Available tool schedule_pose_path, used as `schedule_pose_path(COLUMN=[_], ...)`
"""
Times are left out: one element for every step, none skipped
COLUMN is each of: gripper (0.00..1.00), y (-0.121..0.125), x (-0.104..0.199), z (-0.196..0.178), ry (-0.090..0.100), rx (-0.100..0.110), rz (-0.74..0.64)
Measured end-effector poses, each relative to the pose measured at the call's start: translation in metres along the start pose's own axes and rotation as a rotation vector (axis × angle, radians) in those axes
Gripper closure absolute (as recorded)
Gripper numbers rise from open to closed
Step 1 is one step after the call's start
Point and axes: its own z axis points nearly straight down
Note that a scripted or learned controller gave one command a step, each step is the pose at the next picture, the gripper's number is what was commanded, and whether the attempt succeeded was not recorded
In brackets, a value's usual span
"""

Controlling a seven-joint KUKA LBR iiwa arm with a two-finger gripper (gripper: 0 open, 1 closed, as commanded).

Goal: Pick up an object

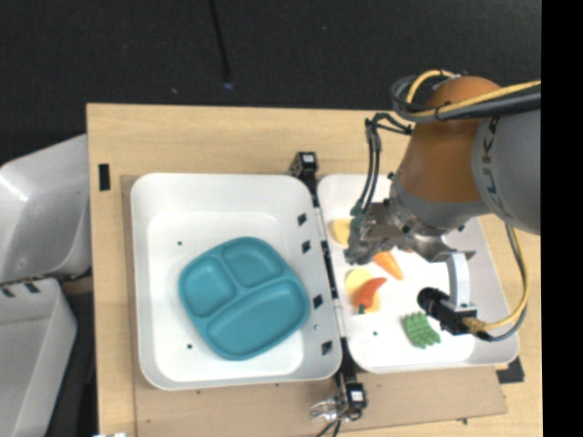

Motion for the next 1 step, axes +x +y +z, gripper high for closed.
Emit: schedule_pose_path(gripper=[1.00], y=[-0.0171], x=[0.0542], z=[0.0001], ry=[0.000], rx=[0.004], rz=[0.000])
